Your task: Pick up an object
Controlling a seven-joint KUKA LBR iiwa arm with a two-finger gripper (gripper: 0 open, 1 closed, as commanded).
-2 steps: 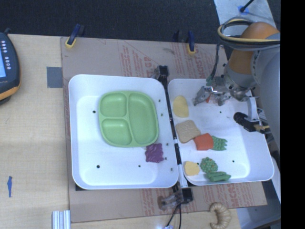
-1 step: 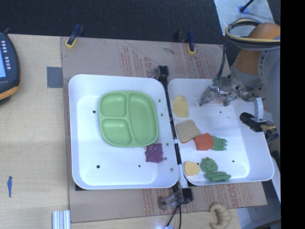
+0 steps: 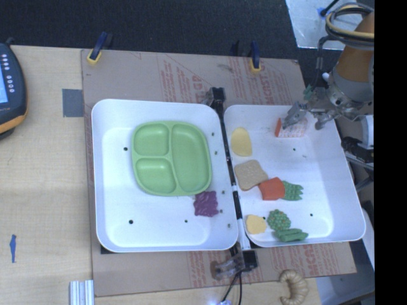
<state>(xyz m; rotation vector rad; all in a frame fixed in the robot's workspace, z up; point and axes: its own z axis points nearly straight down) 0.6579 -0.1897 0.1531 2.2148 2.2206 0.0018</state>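
I have the two-finger gripper (image 3: 297, 124) low over the right white bin's (image 3: 331, 189) far end, fingers spread either side of a small white-and-red block (image 3: 290, 129), not clamped. Next I'd close, then lift.

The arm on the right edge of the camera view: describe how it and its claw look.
The arm is a rounded column with a wide orange-tan band above the wrist and a grey section below it. Dark cables and a yellowish hose loop around its top. At the wrist sits a pale grey collar. The claw is a small metallic grey assembly with thin, dark, splayed linkages.
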